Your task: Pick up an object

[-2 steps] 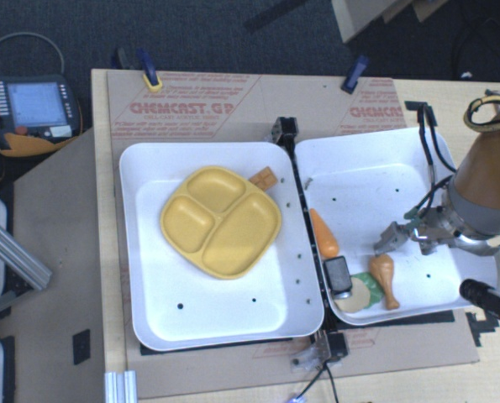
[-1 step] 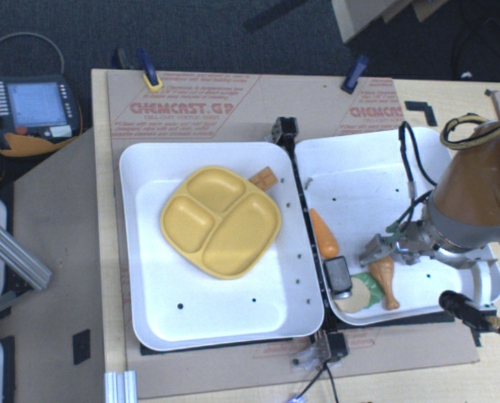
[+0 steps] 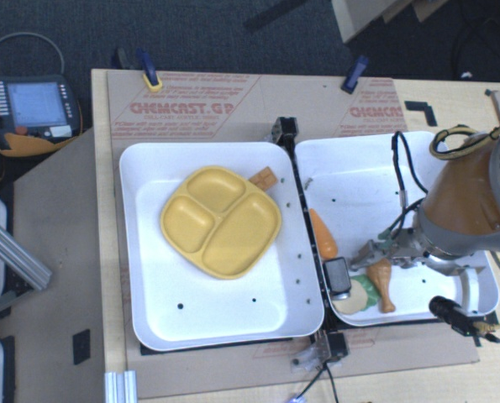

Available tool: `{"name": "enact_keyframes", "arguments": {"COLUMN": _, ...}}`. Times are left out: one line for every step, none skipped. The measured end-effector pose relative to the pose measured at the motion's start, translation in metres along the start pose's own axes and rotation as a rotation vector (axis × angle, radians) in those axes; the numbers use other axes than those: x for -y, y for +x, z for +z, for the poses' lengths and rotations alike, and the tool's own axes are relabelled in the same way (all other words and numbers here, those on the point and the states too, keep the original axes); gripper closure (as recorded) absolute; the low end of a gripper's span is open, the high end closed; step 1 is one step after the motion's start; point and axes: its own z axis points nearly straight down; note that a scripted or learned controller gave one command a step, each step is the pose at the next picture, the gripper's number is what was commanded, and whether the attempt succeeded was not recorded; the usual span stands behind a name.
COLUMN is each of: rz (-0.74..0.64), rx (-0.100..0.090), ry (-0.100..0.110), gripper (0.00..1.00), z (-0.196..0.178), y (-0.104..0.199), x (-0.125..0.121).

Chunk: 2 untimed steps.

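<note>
At the left, a yellow tray (image 3: 221,222) is lying in the left bin (image 3: 149,292), a brown block (image 3: 263,177) peeking from beneath it. Moving right, a carrot (image 3: 323,234), a dark block (image 3: 337,276) and a drumstick (image 3: 382,285) are crowding the right bin's (image 3: 350,154) near-left corner, with the gripper (image 3: 376,253) hovering just above the drumstick; whether it is open, I cannot tell. A clean pick is probably calling for descending squarely over the drumstick, clear of the block.
</note>
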Motion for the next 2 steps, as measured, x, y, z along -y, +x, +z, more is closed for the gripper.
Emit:
{"name": "enact_keyframes", "arguments": {"rz": -0.002, "rx": 0.001, "ry": -0.012, "gripper": 1.00, "z": -0.014, "y": 0.001, "x": -0.004}}
{"name": "enact_keyframes", "arguments": {"rz": -0.004, "rx": 0.003, "ry": -0.006, "gripper": 1.00, "z": -0.077, "y": -0.003, "x": -0.007}}
